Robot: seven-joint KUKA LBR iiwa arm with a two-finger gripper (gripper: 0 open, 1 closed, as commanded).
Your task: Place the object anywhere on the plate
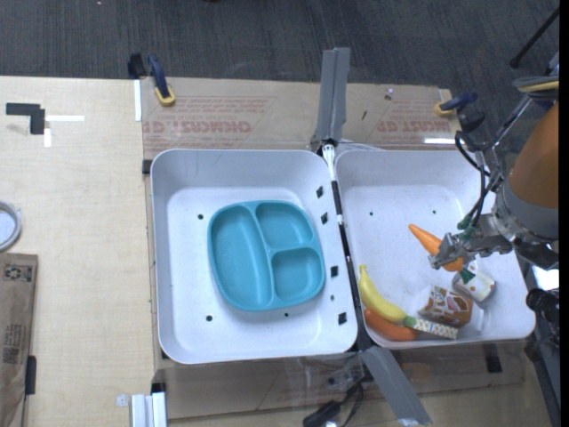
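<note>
Two shallow white plastic bins are seen side by side on a pale wooden bench [71, 194], on a sheet of brown printed cardboard [267, 114]. In the left bin [169, 265] a turquoise plastic plate with three compartments [267, 254] is laid flat near the middle, well apart from the other objects. In the right bin [391, 194] an orange plastic carrot [428, 238] is found towards the right side, lying at a slant with its thin tip pointing up and to the left. The two-finger gripper [453, 249] of the grey arm with an orange band [538, 172] is lowered at the carrot's thick end, and its dark fingers are seen against that end; whether the claw is wide, narrow or closed on the carrot cannot be told, since the parts overlap at this small scale. Just below the gripper a small white carton with a green and orange mark [474, 285] is seen, and beside it, lower left, a brown printed snack packet [445, 308]. Along the bin's lower edge a yellow plastic banana [380, 299] is laid, curving from upper left to lower right, with a second orange carrot-like toy [388, 327] touching it underneath. Blue and yellow clamps [160, 80] are fixed at the cardboard's far edge.
</note>
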